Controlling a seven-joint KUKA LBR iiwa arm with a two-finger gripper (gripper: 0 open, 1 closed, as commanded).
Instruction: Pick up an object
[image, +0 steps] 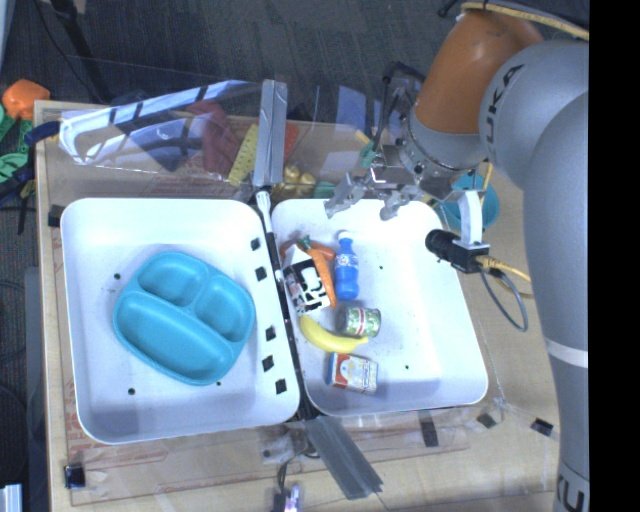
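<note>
Two white bins sat side by side on the bench, the arm above the right one.

In the camera view the left bin (90, 400) held a blue divided tray (183, 316). The gripper (365, 200) hung open and empty at 12 o'clock of the right bin (455, 340); below it, toward 7 o'clock, clustered a blue bottle (346, 268), a green can (358, 321), a banana (328, 336) and a small carton (351, 372).
</note>
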